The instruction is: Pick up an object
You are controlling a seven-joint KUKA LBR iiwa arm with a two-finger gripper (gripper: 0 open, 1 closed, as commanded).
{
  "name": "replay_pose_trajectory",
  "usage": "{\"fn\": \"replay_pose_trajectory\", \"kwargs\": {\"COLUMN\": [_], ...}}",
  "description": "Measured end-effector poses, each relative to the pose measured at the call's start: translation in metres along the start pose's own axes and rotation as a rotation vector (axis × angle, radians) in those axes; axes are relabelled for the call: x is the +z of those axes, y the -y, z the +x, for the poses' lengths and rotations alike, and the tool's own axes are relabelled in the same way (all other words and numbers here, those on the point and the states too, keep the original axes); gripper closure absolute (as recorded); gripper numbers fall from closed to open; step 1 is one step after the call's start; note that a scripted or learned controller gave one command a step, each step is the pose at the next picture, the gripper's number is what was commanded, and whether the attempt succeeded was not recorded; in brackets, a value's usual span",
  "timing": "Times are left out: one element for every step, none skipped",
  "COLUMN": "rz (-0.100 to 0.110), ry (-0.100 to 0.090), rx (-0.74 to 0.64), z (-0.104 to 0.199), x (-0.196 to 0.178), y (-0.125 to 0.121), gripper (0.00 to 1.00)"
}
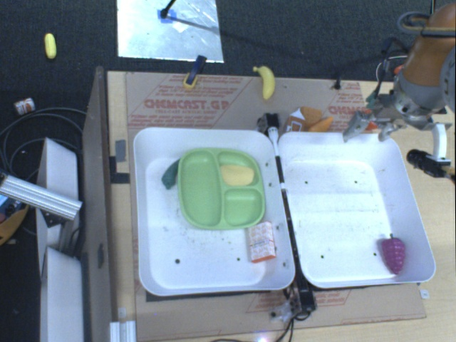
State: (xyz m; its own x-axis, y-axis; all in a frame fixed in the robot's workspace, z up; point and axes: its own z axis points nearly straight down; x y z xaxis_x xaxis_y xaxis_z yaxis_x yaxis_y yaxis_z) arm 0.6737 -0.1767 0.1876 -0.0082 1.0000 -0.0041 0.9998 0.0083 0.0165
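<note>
**Approach stage: tool above the right bin's far edge**

The tool [369,125], at the upper right of the frame, hangs over the back rim of the right bin [342,191] with its fingers spread and nothing between them. The nearest candidate, a purple fruit [392,254], lies in that bin's lower right corner, well apart from the tool. The pick has not begun; the next move calls for travel toward the frame's lower right, then descent.

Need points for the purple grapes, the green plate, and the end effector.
purple grapes [392,254], camera view, middle of the bunch.
green plate [203,194], camera view, floor of its large left compartment.
end effector [371,128], camera view, midway between its fingertips.
</note>
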Motion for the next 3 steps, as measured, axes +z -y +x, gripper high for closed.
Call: {"fn": "replay_pose_trajectory", "kwargs": {"rz": [0.022, 0.014, 0.011], "ry": [-0.008, -0.004, -0.004], "rx": [-0.001, 0.002, 0.001], "z": [0.066, 0.078, 0.077], "x": [0.109, 0.102, 0.091], "y": [0.008, 0.006, 0.004], "gripper": [0.00, 0.00, 1.00]}}
